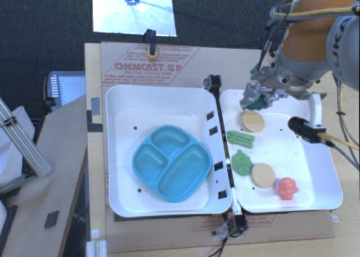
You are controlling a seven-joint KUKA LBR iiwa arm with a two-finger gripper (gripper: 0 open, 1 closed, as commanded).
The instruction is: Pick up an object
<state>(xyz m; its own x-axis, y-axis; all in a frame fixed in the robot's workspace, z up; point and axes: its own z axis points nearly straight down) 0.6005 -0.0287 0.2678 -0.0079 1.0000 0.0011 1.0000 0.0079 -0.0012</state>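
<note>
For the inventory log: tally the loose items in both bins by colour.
Tan: 2, one round piece, another
Green: 2, a bean pod and a leafy piece
Pink: 1, a lump
Blue: 1, a divided plate
Total: 6

two bins sat side by side on the bench, touching along a shared middle edge. left bin held a divided plate, lying near its front right corner. right bin held five items, all toward its left half: a round disc near the back edge, a ridged strip just in front of it by the left edge, a leafy piece further front, a second disc just right of the leafy piece, touching or nearly so, and a lumpy piece beside that, near the front edge. gripper hung over the back left corner, just behind the first disc.
</note>
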